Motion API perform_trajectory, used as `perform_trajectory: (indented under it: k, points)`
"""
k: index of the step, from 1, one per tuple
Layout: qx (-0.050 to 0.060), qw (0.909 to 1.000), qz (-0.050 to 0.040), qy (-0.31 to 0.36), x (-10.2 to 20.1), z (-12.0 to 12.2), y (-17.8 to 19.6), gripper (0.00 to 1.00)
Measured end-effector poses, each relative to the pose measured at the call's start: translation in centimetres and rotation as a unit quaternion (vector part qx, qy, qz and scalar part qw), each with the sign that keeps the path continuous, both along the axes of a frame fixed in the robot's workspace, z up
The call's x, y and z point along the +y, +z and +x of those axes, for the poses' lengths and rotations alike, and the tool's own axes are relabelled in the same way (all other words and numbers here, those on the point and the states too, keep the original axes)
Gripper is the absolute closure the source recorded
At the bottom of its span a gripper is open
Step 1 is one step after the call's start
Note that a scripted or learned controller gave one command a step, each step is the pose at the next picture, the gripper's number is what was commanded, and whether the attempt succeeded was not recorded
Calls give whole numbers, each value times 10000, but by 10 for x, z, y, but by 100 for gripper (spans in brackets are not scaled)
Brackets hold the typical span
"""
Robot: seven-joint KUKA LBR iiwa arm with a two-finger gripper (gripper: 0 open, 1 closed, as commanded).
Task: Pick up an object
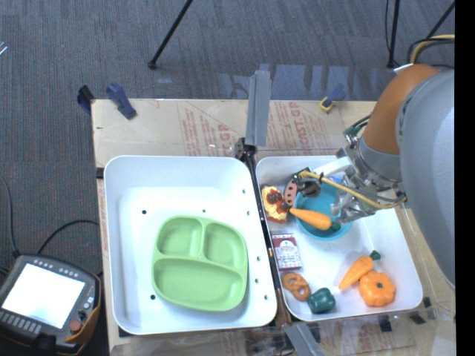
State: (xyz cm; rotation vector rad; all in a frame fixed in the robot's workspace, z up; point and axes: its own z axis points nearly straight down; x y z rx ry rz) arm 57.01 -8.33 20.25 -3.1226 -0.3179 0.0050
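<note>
Far out to the gripper's left, a teach pendant (pixel 46 300) with a pale screen lies on the dark carpet beside the bench (pixel 178 128). Nearer, though well apart from the gripper, the left bin (pixel 119 176) holds a light green divided tray (pixel 200 264), lying flat with two small compartments above one long one. An upright grey post (pixel 258 110) stands at the back where the two bins meet.

Just left of the gripper, inside the right bin (pixel 401 262), a yellow and dark red toy food piece (pixel 274 203) rests against the bin's left wall. Below it lies a small dark red packet (pixel 286 251), then a brown pretzel (pixel 296 285) and a dark green pepper (pixel 321 300) near the front edge.

Over the blue bowl (pixel 324 225) hangs the gripper (pixel 343 208), reaching in from the right with a yellowish cable running along it. Whether its fingers are open or closed cannot be told from this angle, and no object shows between them. An orange carrot (pixel 311 217) lies across the bowl's left side, touching the rim, just beside the gripper's tip.

Below the gripper and a little right, a second carrot (pixel 358 269) lies tilted, with an orange pumpkin (pixel 376 288) just beside it. Above the wrist, the arm's orange band (pixel 397 106) rises at the right.
</note>
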Motion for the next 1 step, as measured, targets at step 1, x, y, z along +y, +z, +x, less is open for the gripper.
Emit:
perform_trajectory:
  k: [1]
  points:
    - [41,10000,5,28,-18,-30,-43,100]
